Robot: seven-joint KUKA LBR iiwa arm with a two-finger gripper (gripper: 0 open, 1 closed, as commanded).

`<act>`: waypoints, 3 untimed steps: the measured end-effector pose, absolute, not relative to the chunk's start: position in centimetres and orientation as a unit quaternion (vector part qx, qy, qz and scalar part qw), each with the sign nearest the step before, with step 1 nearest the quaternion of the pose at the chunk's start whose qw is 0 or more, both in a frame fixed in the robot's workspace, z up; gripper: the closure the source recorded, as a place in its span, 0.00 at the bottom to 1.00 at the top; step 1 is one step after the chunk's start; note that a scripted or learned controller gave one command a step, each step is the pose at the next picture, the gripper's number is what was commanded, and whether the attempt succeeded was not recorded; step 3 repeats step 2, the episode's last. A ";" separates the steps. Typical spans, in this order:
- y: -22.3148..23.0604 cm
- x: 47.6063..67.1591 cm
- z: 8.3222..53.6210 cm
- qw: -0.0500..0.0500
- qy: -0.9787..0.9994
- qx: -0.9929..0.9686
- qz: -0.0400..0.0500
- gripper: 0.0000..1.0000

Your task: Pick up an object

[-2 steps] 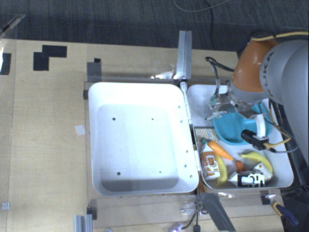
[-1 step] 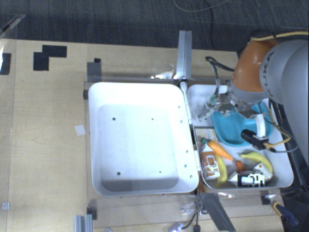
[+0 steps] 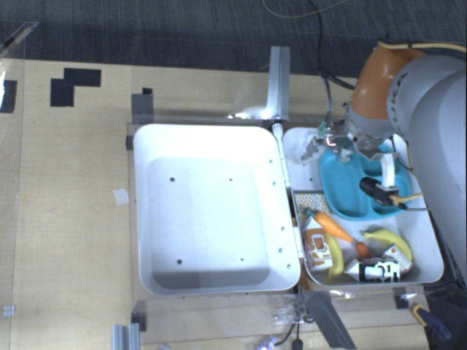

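Bench (image 3: 73, 217): pale wood seen from above at a slant, bearing two shallow white bins side by side, their rims touching.
Left bin (image 3: 211, 130): mid-frame, well apart from the action.
Right bin (image 3: 298, 162): every candidate object lies here.
Blue dish (image 3: 346, 192): takes up much of the right bin's far half.
Arm (image 3: 430, 122): grey, with an orange band (image 3: 379, 79) above the wrist, reaching in from the right over the bin's far end.
Gripper (image 3: 330, 141): low at the far end of the right bin, just at the far-left rim of the blue dish. Whether the claw is wide or narrow cannot be told, and nothing is seen held.
Carrot (image 3: 332, 224): slanted, just on the near side of the blue dish.
Near end: orange-and-white carton (image 3: 316, 245), banana (image 3: 390, 240) and black-and-white container (image 3: 378, 271), crowded together.
Doing it well: probably best to settle on one target, the dish rim or the carrot, set the claw across its narrow side and come straight down.
In the way: the bin wall and the shared rim sit close to the gripper. Neighbours crowd the carrot, so a slanted approach may nudge them.
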State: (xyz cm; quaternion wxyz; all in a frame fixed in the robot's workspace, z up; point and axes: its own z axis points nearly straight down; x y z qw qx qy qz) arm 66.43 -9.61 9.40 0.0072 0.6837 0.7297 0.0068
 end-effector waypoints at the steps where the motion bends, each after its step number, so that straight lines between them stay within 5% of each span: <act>1: -10.2 67.2 9.3 0.003 0.696 0.718 0.005 0.00; 2: -8.9 67.1 15.9 0.004 0.782 0.624 0.002 0.00; 3: -8.9 67.1 15.9 0.004 0.782 0.624 0.002 0.00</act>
